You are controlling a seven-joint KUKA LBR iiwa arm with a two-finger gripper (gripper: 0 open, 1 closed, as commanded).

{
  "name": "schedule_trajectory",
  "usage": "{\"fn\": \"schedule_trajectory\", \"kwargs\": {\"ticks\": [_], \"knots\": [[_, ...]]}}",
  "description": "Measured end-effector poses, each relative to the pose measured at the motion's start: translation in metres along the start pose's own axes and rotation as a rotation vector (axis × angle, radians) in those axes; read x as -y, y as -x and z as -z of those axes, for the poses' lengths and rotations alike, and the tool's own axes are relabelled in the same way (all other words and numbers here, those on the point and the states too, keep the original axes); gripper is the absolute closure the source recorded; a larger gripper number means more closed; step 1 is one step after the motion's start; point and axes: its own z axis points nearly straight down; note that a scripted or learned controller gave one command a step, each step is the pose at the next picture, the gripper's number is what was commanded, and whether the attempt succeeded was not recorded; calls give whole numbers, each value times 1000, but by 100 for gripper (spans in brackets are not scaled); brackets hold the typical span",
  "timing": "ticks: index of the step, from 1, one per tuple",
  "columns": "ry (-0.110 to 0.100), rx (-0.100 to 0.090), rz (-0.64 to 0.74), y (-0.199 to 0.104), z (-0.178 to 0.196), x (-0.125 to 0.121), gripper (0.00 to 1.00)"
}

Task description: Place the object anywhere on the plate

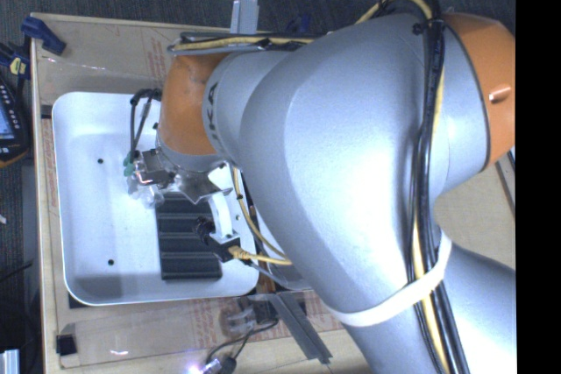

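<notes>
My gripper (190, 258) is a black ribbed block hanging over the near right part of the left white bin (83, 188). It points toward the bin's front wall. The wrist above it carries an orange band (184, 114) and some loose cables. The big grey arm (351, 171) covers the right half of the view and hides whatever lies beneath it.
The left bin's floor shows two small dark specks (101, 160) (111, 262). The wooden bench edge (96, 44) frames the bin, with a blue clamp (42, 34) at the far left corner. Cables and a bracket (254, 315) lie by the front edge.
</notes>
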Motion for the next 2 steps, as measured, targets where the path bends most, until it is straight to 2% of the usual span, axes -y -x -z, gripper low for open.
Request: {"fn": "schedule_trajectory", "kwargs": {"ticks": [1, 2], "knots": [[-4, 2, -596, -64, -2, -6, 100], [-5, 2, -164, -56, 96, 0, 100]]}}
